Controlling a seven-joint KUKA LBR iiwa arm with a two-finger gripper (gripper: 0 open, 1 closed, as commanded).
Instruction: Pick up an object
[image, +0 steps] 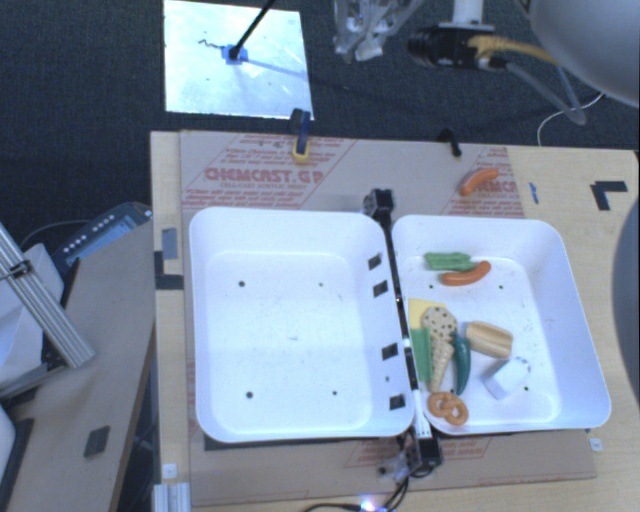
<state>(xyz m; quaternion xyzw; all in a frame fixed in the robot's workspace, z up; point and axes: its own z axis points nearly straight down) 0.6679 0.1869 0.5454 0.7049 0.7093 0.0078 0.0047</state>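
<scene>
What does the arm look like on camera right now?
The arm is a smooth, rounded, pale-grey shell, blurred at top right. A yellow cable runs beside it to a black cylinder. Next to that, what looks like the gripper is silvery metal.

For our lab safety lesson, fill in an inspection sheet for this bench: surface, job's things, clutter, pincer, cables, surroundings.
Surface: wooden bench bearing left bin and right bin.
Job's things: toy foods in the right bin: green piece, sausage, cracker, bread roll, pretzel, white block.
Clutter: orange sausage on the bench behind the bins.
Pincer: nothing seen.
Cables: yellow cable, white cable.
Surroundings: dark carpet, shiny sheet.
</scene>
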